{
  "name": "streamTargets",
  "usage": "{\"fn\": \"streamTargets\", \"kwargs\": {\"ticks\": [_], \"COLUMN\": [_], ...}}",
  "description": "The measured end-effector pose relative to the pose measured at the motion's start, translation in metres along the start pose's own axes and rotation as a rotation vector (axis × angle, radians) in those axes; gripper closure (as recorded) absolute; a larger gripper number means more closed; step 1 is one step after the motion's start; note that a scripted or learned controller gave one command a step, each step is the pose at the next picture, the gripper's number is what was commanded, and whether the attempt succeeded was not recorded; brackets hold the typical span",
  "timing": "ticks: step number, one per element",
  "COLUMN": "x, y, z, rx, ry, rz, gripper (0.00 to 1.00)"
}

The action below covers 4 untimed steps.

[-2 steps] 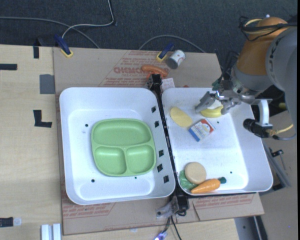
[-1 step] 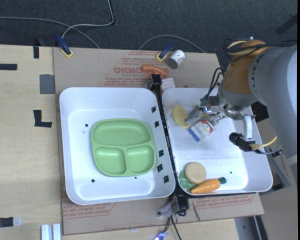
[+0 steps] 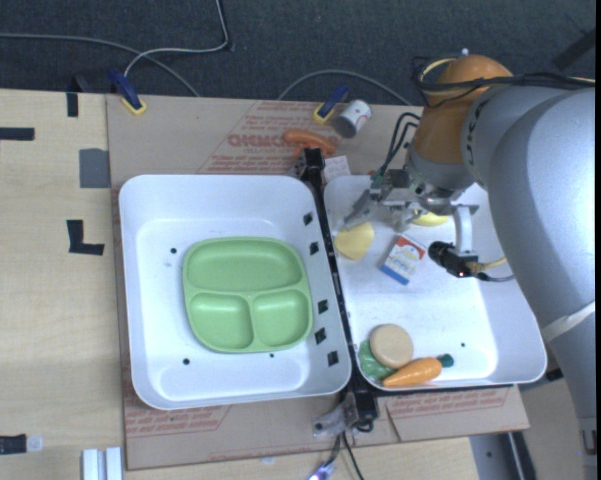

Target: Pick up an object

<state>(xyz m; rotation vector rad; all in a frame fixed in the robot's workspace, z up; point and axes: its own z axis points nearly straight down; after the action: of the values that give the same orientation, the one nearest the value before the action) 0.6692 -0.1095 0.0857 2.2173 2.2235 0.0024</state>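
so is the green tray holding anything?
Empty. The green tray sits in the left bin with all three compartments bare.

A pale yellow rounded piece [image 3: 355, 240] is lying near the upper left of the right bin [image 3: 500, 343], close to the divider. Just right of it, a small white, blue and red carton [image 3: 402, 260] is resting tilted. Toward the lower edge, a tan round disc [image 3: 391, 345] is sitting over something green [image 3: 370, 364], touching an orange carrot [image 3: 413, 372] lying flat.
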Motion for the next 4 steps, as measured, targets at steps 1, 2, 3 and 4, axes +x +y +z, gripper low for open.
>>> {"fn": "streamTargets", "kwargs": {"ticks": [1,2,3,4], "x": [-0.044,-0.016,-0.061,-0.023], "y": [-0.033,-0.002,-0.045,-0.002], "z": [-0.001,0.000,-0.002,0.001], "rx": [-0.001,0.012,-0.002,0.010], "ry": [-0.003,0.000,-0.003,0.001], "rz": [0.002,0.004,0.003,0.003], "gripper": [0.00,0.00,0.00,0.00]}}
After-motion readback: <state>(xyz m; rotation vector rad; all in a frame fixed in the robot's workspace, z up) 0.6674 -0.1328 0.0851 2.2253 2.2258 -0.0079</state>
